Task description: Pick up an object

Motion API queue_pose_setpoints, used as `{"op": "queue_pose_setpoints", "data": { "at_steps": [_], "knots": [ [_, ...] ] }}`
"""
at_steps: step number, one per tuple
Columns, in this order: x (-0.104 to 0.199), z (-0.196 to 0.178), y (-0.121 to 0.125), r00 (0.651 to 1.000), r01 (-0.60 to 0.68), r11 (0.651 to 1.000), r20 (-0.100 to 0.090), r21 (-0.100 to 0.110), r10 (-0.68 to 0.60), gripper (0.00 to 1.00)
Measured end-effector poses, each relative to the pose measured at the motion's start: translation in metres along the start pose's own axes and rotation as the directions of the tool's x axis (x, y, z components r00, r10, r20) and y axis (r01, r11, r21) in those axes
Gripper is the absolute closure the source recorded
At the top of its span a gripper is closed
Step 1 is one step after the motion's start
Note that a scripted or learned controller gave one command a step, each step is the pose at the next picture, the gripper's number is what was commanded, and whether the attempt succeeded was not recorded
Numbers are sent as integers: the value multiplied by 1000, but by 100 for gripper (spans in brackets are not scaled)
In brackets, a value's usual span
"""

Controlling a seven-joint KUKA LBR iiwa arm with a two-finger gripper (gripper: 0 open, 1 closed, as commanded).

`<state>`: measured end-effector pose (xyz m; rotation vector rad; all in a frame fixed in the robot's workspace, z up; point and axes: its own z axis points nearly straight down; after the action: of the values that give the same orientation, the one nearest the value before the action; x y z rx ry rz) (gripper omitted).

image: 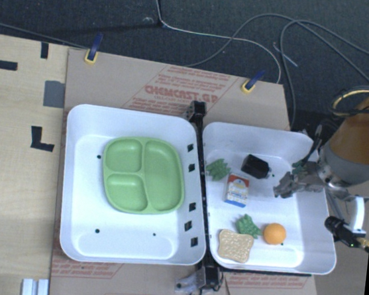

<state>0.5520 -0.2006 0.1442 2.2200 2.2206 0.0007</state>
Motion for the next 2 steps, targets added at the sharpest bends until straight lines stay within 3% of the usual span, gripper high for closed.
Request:
{"op": "queue_pose_setpoints", "data": {
  "at_steps": [2],
  "knots": [
    [-3,-91,1,1000,1,1000,1,-2,-1,100]
  ]
}}
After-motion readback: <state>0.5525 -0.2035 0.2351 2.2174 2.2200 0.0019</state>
